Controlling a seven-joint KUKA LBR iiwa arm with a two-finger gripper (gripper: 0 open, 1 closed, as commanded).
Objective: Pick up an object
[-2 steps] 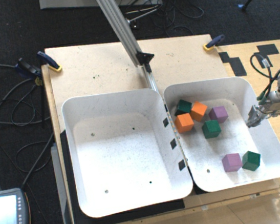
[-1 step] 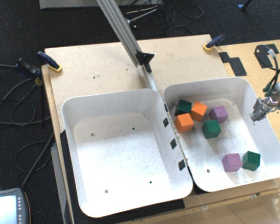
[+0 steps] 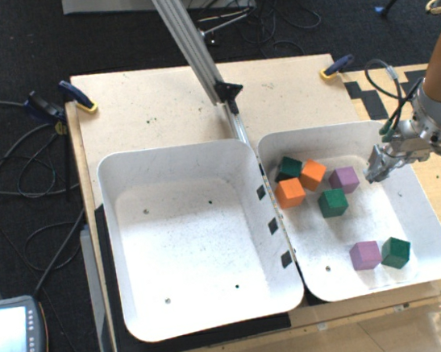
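White plastic walled the right bin (image 3: 420, 208), where orange, green and purple cubes lay; the purple cube (image 3: 345, 178) sat nearest the gripper (image 3: 376, 169), which hung at the right of the frame just beside it, its grip impossible to judge at this size. The cube touched or nearly touched an orange cube (image 3: 313, 173) and a green cube (image 3: 332, 202). That crowding seemed the likely trouble: a descent slightly off could nudge neighbours or close on an edge.
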